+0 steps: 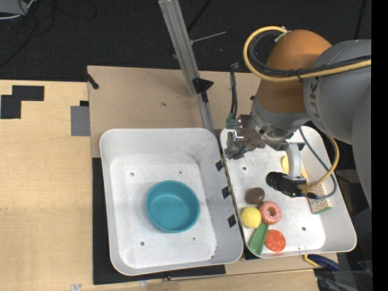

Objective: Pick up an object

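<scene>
Toy food [262, 218] fills the right white bin [339, 235] on the tan bench [42, 180]; pincer [235, 139] state unclear.

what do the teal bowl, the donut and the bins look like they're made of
Teal bowl: likely plastic, smooth even colour with a soft sheen. Pink donut: probably toy plastic or rubber, glossy frosting. White bins: thin moulded plastic by the look, matte, with rounded rims.

We note the arm [339, 83]: smooth grey casing on the large link, with a rounded orange band [297, 56] above the wrist. A yellow cable [257, 41] loops over the orange section. Below it sits a grey wrist flange [276, 123] carrying small metallic fittings and thin dark wires.
</scene>
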### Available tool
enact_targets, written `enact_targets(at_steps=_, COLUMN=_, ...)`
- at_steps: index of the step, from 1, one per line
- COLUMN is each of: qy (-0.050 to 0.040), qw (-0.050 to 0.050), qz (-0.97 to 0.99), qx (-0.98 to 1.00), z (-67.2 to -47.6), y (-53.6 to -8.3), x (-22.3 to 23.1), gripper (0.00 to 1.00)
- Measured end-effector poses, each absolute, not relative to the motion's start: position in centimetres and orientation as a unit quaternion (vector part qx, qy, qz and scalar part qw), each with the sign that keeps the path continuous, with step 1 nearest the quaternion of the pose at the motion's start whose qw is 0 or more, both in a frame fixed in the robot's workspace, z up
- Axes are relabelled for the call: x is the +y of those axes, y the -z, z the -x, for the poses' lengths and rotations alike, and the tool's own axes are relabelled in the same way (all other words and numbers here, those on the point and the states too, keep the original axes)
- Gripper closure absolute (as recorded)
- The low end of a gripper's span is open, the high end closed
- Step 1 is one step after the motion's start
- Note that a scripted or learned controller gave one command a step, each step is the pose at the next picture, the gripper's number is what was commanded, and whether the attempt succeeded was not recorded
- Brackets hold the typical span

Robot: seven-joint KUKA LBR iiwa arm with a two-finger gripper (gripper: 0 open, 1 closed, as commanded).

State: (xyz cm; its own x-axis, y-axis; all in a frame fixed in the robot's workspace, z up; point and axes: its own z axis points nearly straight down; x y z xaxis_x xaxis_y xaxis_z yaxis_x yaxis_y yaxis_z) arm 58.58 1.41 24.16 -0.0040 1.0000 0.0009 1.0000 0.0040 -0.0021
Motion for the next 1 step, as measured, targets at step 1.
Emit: enact_targets(at_steps=1, qy=-0.0002, qw=0.001, qz=0.706, qx=-0.708, z=-58.27, y=-23.43, x=7.06, gripper=1.00)
